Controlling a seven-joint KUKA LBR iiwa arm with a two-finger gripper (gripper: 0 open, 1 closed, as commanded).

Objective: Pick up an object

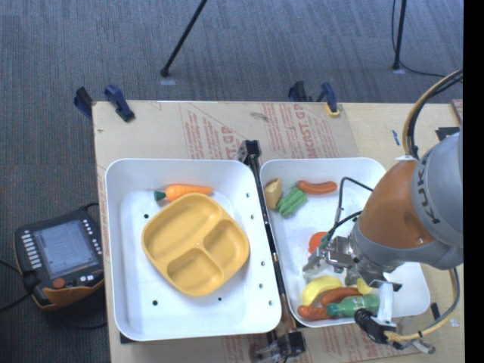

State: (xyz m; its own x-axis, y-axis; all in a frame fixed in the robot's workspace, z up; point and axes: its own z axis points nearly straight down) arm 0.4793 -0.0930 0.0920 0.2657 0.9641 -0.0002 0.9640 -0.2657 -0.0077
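Note:
My gripper [324, 260] hangs low in the right bin [393, 174], at its middle. It sits just below a red toy piece [317, 240] and just above a yellow banana [321, 287]. An orange-red sausage [327, 302] and a green toy [354, 305] lie along the bin's near edge, partly under the arm. At the back of this bin lie a pale yellow wedge [272, 193], a green vegetable [291, 201] and a second sausage [318, 187]. The grey and orange wrist [393, 218] hides the bin's right half.
The left bin [125, 278] holds a yellow divided plate [195, 243] with a carrot [185, 192] behind it. A black divider clamp [252, 151] sits between the bins. A teach pendant [59, 257] lies on the floor at left, and cables [423, 331] trail by the near right corner.

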